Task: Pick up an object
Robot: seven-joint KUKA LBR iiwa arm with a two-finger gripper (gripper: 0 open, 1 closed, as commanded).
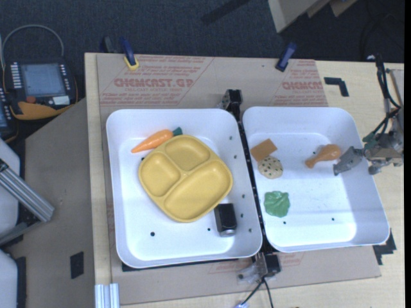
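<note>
A: Drumstick [324,154], the orange-brown toy one, looks like the likeliest target; it lies in the right bin [366,226] near its far right side, just beside the tool [347,162].

B: Is the tool holding it?

A: No. The tool sits over the bin's right wall, its grey tip pointing left toward the drumstick's thick end. Nothing is between its fingers, and whether they are parted or closed I cannot tell.

B: So which step is this?

A: The approach, I'd judge. Nothing has been lifted.

B: What else is in reach?

A: A tan cracker [263,149], a cookie [270,167] just below it, and a green leafy piece [277,203], all toward the bin's left side. The left bin [122,191] holds a yellow divided plate [185,178], a carrot [151,140] and a small black block [225,218].

B: And the next move?

A: Probably to line up across the drumstick's narrow part, come down, and close. It's rounded, so an off-centre pinch could squirt it aside.
</note>
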